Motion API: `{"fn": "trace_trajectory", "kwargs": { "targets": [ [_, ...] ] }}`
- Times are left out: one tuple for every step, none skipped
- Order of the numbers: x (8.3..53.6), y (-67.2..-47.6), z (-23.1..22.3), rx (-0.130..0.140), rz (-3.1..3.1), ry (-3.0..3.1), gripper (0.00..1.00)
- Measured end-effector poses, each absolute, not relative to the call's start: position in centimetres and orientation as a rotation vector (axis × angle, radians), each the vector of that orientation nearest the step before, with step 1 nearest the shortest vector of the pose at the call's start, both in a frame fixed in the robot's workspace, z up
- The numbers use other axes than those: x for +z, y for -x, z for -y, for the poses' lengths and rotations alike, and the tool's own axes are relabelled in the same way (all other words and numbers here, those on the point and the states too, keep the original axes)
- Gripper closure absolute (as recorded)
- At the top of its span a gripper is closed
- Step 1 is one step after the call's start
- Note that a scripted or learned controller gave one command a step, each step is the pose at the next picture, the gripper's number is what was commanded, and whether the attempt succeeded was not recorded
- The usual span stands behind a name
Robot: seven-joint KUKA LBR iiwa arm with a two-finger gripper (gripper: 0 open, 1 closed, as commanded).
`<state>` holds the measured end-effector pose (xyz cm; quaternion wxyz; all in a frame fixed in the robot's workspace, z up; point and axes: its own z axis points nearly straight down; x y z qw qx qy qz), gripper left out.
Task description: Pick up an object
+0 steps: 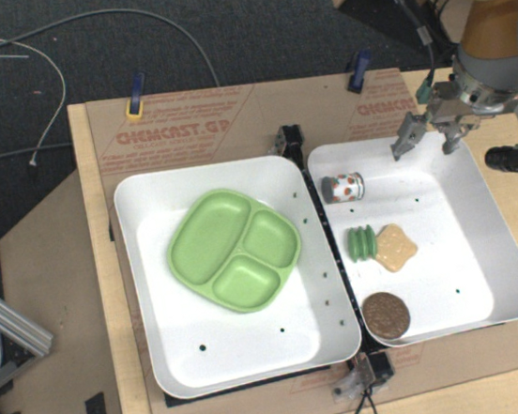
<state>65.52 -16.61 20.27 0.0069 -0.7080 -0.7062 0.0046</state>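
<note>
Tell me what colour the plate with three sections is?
Light green divided plate, seen in the camera view.

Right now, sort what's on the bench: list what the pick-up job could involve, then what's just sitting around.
Job things:
- pincer, open, above the right bin's far end
- small can on its side
- green ridged piece
- tan flat piece touching it
- brown round disc
- green divided plate in the left bin

Lying about:
- blue clamps
- cables
</note>
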Motion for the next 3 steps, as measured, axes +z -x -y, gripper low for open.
{"fn": "trace_trajectory", "kwargs": {
  "targets": [
    [21.2,-65.8,16.6,0.0,2.221,2.22,0.0],
    [16.2,-65.3,17.4,0.005,2.217,2.219,0.0],
    [10.8,-66.1,17.9,0.001,2.221,2.219,0.0]
  ]
}}
